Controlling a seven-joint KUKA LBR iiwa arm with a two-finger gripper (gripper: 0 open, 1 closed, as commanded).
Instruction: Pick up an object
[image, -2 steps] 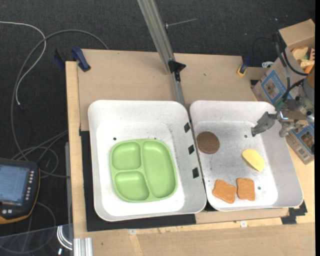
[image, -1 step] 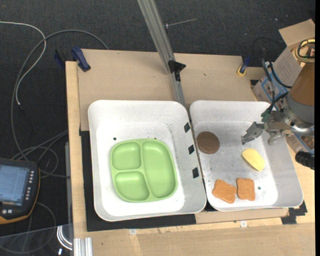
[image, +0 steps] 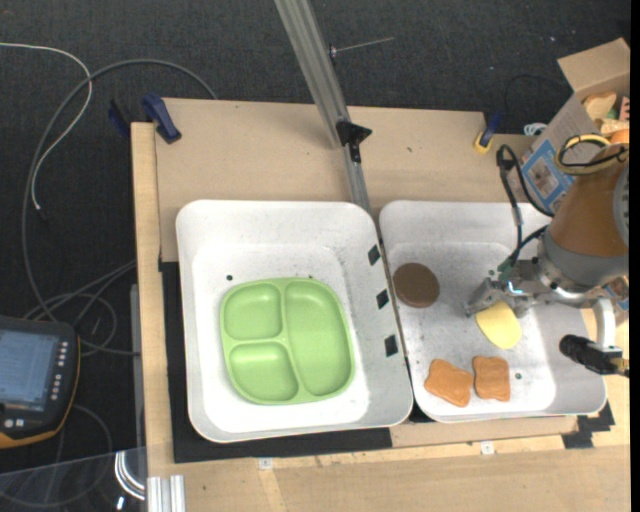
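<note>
- White plastic, the two bins sit side by side on the bench; the left bin (image: 200, 240) carries a green divided plate (image: 288, 340) near its middle.
- Lying in the right bin (image: 440, 215) are a brown round disc (image: 416, 284) close to its left wall, two orange-brown toast-like pieces (image: 449, 382) (image: 491, 378) side by side by its near edge, and a pale yellow piece (image: 499, 326) towards the right.
- Low over the right bin's right half hangs the gripper (image: 500, 296), just above the yellow piece, at its far edge.
- How the jaws stand I cannot tell; the wrist hides much of them, and nothing shows gripped between them.
- Judging by this, the reach and descent look done, with the yellow piece the likely target.
- Closing on it and lifting it clear of the bin floor are left; no object is yet seen raised, so the pick is not done.
</note>
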